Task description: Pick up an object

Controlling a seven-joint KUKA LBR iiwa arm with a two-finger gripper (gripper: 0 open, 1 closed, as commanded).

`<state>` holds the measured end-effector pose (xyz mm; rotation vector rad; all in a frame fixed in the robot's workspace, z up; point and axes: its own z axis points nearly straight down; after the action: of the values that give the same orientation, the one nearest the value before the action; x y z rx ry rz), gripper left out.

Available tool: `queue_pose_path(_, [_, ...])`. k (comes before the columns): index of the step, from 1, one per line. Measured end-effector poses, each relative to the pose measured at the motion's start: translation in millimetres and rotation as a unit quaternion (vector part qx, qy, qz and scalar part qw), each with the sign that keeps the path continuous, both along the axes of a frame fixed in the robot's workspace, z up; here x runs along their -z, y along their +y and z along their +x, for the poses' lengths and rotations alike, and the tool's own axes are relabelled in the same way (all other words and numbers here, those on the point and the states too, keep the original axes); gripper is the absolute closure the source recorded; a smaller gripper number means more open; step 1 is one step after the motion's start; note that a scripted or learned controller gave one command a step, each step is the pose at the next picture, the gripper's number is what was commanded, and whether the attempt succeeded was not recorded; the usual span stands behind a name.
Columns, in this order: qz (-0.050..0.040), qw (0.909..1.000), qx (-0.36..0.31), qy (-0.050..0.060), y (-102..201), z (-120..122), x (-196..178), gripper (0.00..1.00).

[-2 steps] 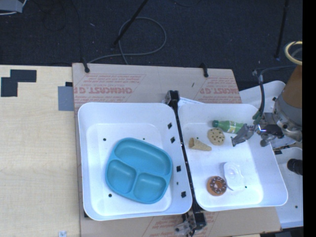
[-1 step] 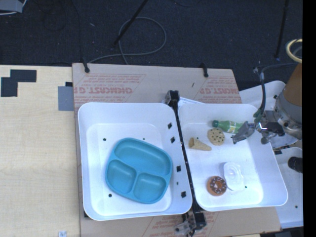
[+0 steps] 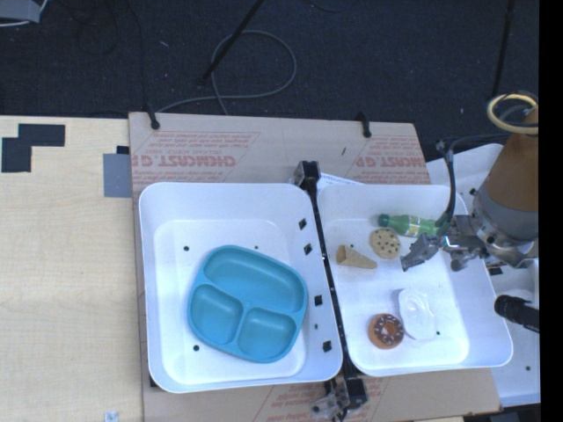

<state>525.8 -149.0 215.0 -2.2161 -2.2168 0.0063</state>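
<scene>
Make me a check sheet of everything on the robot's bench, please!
Surface: two shallow white bins side by side, left bin and right bin, on brown cardboard.
Job's things: in the right bin, a green plastic bottle, round chocolate-chip cookie, tan wedge-shaped piece, sprinkled brown doughnut, and white lumpy object.
Clutter: blue three-compartment plastic plate in the left bin.
Grippers: tool above the right bin, near the cookie, holding nothing.
Cables: grey loop on dark floor.
Surroundings: pale wooden tabletop.
</scene>
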Motion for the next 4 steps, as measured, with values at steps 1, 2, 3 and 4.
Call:
queue_pose_path(1, [0.0002,1.0000,0.000,0.000,5.8,3.6,62.1,0.00])
queue_pose_path(2, [0.0002,1.0000,0.000,0.000,9.8,-1.8,106.7,0.00])
queue_pose_path(3, [-0.0001,1.0000,0.003,-0.001,8.0,-1.5,94.7,1.00])
queue_pose_path(4, [-0.0008,1.0000,0.000,-0.004,11.4,-9.6,38.1,1.00])
